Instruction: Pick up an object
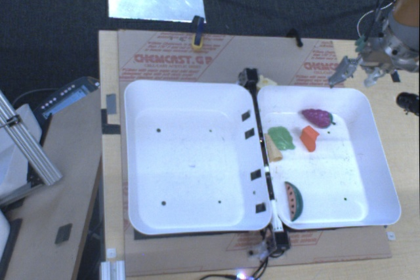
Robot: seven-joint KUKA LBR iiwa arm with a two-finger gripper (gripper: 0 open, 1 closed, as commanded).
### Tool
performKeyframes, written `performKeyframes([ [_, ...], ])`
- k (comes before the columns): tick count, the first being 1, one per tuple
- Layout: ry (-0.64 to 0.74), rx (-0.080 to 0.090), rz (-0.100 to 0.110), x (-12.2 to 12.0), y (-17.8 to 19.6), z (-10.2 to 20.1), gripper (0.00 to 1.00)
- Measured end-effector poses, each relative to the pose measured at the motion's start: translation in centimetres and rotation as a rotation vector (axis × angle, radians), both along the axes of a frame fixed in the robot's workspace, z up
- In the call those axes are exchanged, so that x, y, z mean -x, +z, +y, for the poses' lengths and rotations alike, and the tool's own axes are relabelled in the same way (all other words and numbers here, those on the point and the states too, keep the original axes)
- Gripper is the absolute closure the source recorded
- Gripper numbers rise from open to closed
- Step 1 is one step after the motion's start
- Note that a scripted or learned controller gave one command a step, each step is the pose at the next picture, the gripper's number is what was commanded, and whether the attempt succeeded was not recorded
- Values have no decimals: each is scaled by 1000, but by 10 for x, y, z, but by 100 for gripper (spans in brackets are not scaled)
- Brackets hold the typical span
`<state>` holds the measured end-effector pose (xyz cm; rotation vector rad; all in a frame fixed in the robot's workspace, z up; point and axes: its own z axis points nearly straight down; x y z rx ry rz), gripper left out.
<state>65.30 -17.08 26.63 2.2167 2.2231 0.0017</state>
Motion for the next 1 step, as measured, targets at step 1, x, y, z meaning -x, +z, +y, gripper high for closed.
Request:
performKeyframes([
  [1,-7,-2,13,59,-115,-37,0],
])
